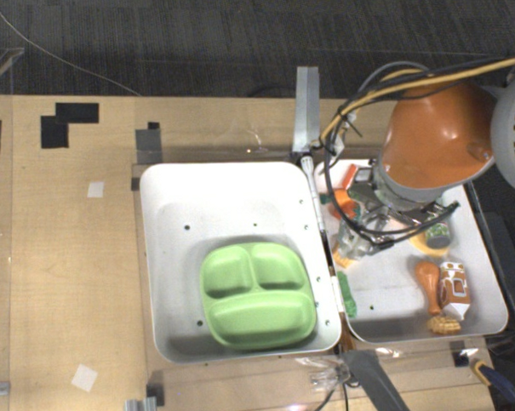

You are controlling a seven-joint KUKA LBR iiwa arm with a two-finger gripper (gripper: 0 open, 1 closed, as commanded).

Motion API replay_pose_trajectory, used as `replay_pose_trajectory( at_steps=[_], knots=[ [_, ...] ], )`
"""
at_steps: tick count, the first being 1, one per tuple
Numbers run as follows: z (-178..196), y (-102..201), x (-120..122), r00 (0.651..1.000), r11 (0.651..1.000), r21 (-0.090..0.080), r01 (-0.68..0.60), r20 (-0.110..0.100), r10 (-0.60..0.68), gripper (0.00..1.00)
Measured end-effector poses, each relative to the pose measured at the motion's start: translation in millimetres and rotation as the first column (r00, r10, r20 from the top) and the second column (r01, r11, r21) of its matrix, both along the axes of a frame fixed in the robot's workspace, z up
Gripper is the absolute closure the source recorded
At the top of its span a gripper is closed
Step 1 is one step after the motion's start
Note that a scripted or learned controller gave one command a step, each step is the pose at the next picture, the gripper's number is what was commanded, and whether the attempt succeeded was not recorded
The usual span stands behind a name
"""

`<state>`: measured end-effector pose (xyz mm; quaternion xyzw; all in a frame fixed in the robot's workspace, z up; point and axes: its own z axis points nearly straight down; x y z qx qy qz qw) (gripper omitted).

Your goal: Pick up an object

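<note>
My gripper [365, 228] hangs low over the back left part of the right bin [389, 281], under the arm's orange band [438, 137] and a loop of cables. An orange-red toy [346, 198] lies just left of it near the divider. A pale yellowish piece [345, 254] sits below it. Further right lie a round yellow-green item [436, 233], a brown drumstick [428, 280] and a small brown-and-white carton [455, 289]. The wrist hides whatever is directly beneath it.
The left bin [165, 204] holds a green divided plate [257, 294] at its front middle. A thin green stick [347, 295] lies along the divider between the bins. A metal post [306, 113] stands behind the divider.
</note>
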<state>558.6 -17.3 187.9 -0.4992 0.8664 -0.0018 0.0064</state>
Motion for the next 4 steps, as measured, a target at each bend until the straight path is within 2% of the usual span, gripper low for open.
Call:
replay_pose_trajectory(
  at_steps=[1, 2, 3, 4],
  knots=[
    [-2, -41, 49, 0.832, 0.832, -0.005, -0.554, -0.005, 0.554, 1.0],
    [40, -74, 90, 0.882, 0.882, -0.006, -0.471, -0.002, 0.471, 1.0],
    [-46, -66, 59, 0.675, 0.675, -0.002, -0.738, -0.008, 0.738, 1.0],
    [14, -96, 104, 0.757, 0.757, -0.009, -0.653, -0.002, 0.653, 1.0]
  ],
)
